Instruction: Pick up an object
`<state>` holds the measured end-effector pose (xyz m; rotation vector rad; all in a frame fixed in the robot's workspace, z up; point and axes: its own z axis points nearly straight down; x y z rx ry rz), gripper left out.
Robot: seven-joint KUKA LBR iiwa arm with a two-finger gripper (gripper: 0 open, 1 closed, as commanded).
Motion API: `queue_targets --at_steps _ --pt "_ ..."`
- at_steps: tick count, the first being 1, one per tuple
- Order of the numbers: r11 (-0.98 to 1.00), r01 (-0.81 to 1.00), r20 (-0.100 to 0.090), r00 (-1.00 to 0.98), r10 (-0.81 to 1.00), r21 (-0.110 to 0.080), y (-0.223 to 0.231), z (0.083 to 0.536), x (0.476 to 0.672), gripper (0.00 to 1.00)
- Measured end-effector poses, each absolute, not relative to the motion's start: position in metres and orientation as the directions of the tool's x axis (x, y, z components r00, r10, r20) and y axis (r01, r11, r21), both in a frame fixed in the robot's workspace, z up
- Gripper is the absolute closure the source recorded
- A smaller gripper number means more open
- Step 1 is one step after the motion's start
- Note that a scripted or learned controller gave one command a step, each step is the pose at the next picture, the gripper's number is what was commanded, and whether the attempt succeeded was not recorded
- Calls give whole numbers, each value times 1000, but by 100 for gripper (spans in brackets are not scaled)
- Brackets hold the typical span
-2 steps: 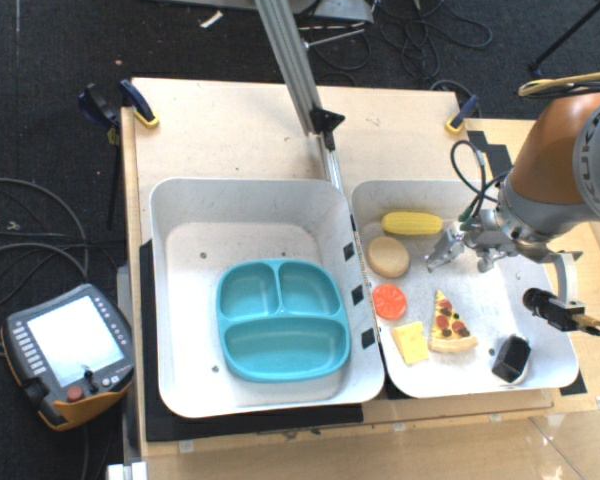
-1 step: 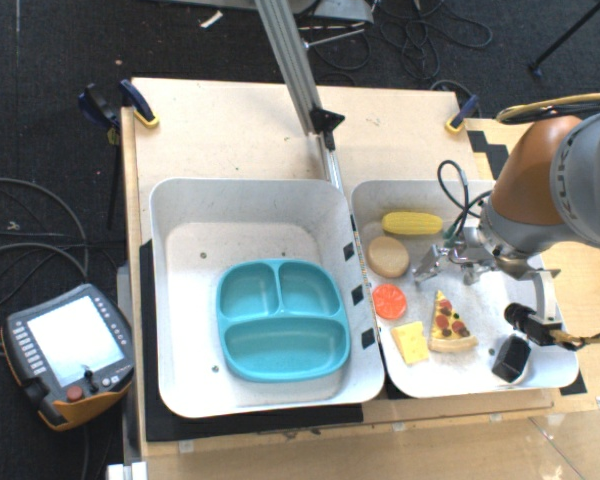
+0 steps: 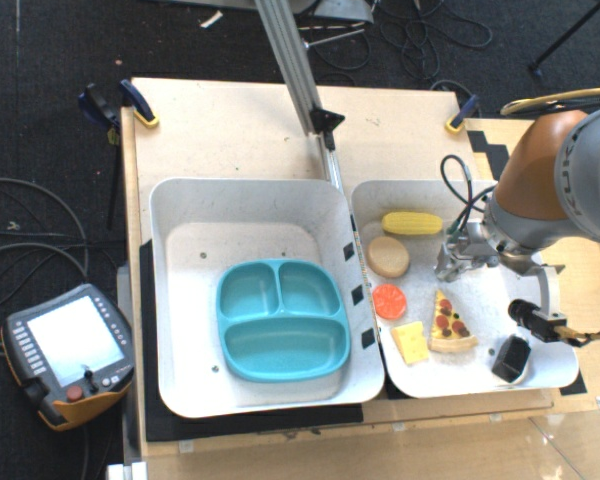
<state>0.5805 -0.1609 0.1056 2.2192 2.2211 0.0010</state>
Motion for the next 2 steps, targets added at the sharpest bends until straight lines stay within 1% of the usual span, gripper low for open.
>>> queue_targets --at_steps 1,2 --pt "3 1000 -1 -3 1000 5 -155 165 575 100" --pt "3 1000 -2 -3 1000 6 -155 207 576 100"
